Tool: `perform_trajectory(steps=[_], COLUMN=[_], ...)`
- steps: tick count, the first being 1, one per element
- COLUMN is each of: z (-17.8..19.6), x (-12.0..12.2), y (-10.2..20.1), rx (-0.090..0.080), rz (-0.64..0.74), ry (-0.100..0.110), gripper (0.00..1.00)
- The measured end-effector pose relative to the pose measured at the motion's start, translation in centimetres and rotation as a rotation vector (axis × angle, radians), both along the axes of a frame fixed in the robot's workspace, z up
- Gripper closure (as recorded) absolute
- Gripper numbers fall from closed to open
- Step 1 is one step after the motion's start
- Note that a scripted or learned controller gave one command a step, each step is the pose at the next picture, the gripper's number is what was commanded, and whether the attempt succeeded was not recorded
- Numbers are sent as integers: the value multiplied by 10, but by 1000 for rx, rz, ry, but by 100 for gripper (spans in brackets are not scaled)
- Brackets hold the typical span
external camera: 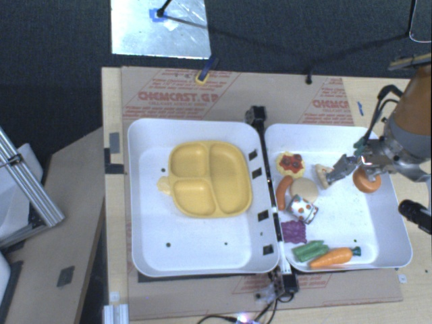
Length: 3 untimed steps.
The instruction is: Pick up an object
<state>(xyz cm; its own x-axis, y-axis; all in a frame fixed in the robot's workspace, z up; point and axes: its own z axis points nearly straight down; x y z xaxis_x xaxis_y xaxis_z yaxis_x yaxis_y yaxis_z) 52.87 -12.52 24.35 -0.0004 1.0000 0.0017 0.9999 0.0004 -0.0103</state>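
As I view the right bin (398,245), the carrot (331,257) and green pod (309,250) lie nearest me; beyond them the gripper (339,171) hangs, how far its jaws stand apart I cannot tell, an orange fruit (368,181) just beside its wrist, the yellow tray (206,179) well leftward.

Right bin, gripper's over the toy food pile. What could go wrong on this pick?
1. The gripper sits close to a small beige piece and an orange round piece; it may nudge one aside.
2. The hot dog, pizza slice and neighbours crowd together, so a descent could catch two.
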Motion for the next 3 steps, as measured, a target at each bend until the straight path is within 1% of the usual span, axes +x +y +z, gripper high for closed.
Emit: perform_trajectory(steps=[1,2,3], z=[6,-43,-96], x=[2,-2,2], y=[0,-8,1], rx=[-2,-1,-1], rz=[2,0,1], ry=[-12,-8,-8], gripper=[0,0,0])
